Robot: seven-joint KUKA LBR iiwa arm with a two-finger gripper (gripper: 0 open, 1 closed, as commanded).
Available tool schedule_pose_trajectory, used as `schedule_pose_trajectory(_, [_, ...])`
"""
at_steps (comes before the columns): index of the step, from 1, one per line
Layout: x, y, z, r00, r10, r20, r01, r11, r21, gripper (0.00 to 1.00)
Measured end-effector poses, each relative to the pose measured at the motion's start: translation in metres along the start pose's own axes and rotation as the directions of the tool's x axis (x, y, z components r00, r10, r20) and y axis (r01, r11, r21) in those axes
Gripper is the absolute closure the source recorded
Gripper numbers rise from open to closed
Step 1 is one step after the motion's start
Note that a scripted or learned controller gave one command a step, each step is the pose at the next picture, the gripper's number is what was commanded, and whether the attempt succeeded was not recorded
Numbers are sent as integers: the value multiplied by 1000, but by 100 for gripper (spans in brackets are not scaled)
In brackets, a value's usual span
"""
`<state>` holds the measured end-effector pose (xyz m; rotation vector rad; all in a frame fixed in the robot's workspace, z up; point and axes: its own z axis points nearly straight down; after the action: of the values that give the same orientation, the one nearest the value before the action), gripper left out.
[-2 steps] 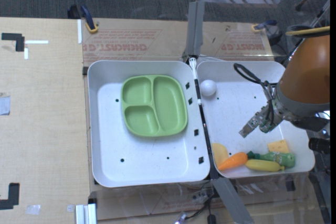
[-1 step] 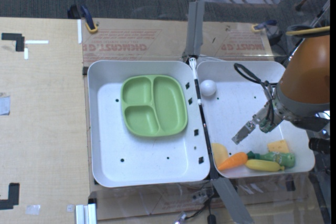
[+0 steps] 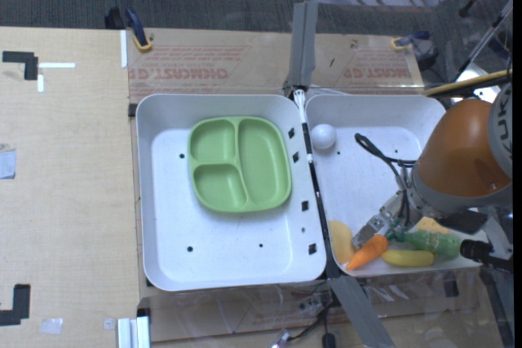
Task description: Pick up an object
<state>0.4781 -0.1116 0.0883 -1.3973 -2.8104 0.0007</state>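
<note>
- The arm (image 3: 461,151), with its orange band, covers much of the right bin (image 3: 367,106); you cannot see the bin floor beneath it.
- The gripper (image 3: 382,222) sits low in the right bin, just above the carrot (image 3: 366,252). You cannot tell how far open it is, or whether it has hold of anything.
- The carrot is orange, tapered and tilted, lying at the near edge of the right bin.
- Beside the carrot you see a yellow piece (image 3: 340,239) toward the left bin (image 3: 155,200), and a banana (image 3: 408,257) and a green item (image 3: 431,242) on its other side; the green item is partly hidden by the arm.
- A white ball (image 3: 324,136) rests at the far corner of the right bin, well apart from the carrot.
- A green divided plate (image 3: 240,164) lies in the left bin.
- The cardboard (image 3: 204,65) beyond the bins carries red print, reversed and hard to read.
</note>
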Motion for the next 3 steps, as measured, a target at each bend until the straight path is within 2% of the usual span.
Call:
schedule_pose_trajectory(1, [-11,-10,1,946,324,-1,-324,946,2,0])
schedule_pose_trajectory(2, [-13,-11,-5,945,328,-2,-328,945,6,100])
schedule_pose_trajectory(3, [-13,-11,-5,945,328,-2,-328,945,6,0])
